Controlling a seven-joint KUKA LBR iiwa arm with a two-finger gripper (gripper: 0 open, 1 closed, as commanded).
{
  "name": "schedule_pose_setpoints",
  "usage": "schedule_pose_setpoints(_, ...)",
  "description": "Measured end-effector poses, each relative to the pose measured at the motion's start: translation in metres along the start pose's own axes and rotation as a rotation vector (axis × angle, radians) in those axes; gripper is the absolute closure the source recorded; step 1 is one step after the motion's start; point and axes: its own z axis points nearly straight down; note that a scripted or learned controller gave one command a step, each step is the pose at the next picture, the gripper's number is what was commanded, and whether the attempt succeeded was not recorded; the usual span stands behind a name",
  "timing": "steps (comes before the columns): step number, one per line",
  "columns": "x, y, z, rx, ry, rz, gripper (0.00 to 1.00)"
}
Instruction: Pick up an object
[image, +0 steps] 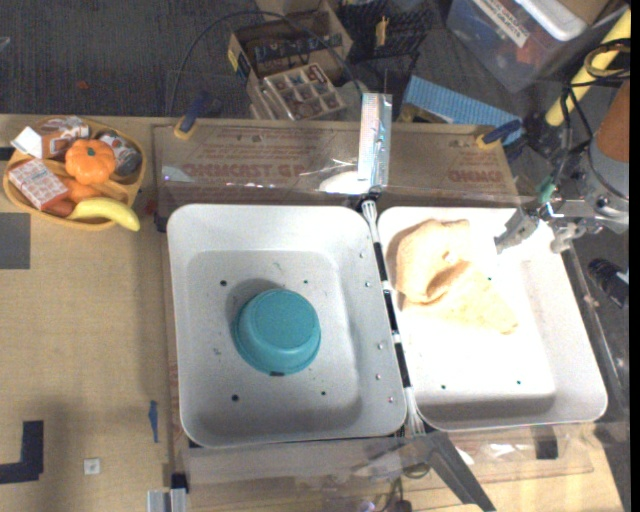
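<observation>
A wooden bench (80, 340) carries two shallow white bins side by side. The left bin (200, 240) holds a teal bowl (278, 331), turned upside down near its middle. The right bin (570, 370) holds a crumpled tan cloth (440, 270) in its upper left part, spreading toward the bin's middle. A clear plastic sheet (280, 170) lies on cardboard behind the bins, and a basket of toy food (75, 175) with an orange pumpkin and a banana sits at the bench's far left corner. Beyond the bench the floor is dark and cluttered with boxes, cables and a blue tray.

The arm comes in from the right, and the gripper (535, 228) sits over the upper right part of the right bin, fingers pointing left and slightly down. The two fingers (512, 232) stand a narrow way apart with nothing between them.

The cloth lies just to the left of the gripper, near but not touching it. The bowl is well away to the gripper's left and lower, in the other bin.

Most of the arm is cut off at the right edge, tangled with cables. The basket's small packages are too blurred to read.
</observation>
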Motion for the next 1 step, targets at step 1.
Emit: schedule_pose_setpoints(1,0.0193,0.0213,0.1333,-0.002,0.0,-0.295,0.0)
